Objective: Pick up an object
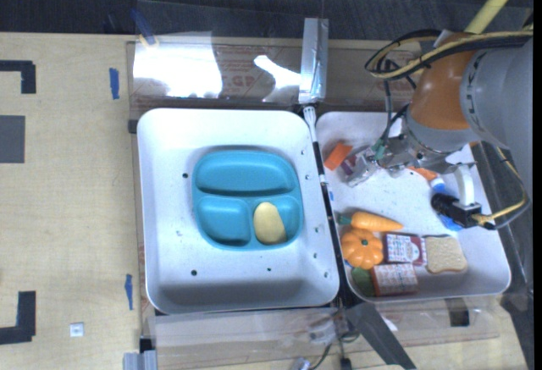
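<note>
Tool (360, 167) over right bin's (495, 279) bare floor, perhaps empty.

Bench (59, 216): pale wood, spans frame; bears left white bin (161, 190) at centre, right white bin (491, 262) at right.

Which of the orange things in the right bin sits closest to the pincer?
The small orange block at the bin's upper left, just left of the pincer. The carrot and pumpkin lie lower down.
</note>
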Controlling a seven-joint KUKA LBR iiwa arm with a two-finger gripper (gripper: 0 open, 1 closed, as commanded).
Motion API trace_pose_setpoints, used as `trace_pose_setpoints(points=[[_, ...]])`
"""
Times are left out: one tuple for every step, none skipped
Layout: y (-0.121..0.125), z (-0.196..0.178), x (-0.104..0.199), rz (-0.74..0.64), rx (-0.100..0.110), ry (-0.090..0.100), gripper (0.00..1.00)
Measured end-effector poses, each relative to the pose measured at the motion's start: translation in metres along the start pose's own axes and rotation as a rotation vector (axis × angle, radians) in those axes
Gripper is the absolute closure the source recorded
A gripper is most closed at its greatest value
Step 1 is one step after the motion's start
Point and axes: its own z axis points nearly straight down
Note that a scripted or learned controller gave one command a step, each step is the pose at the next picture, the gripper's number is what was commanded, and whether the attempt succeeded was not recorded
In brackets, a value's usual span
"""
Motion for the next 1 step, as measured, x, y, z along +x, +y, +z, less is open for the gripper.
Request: trace_pose_setpoints(points=[[0.0,0.0,0.0,0.0,0.0,0.0,0.0]])
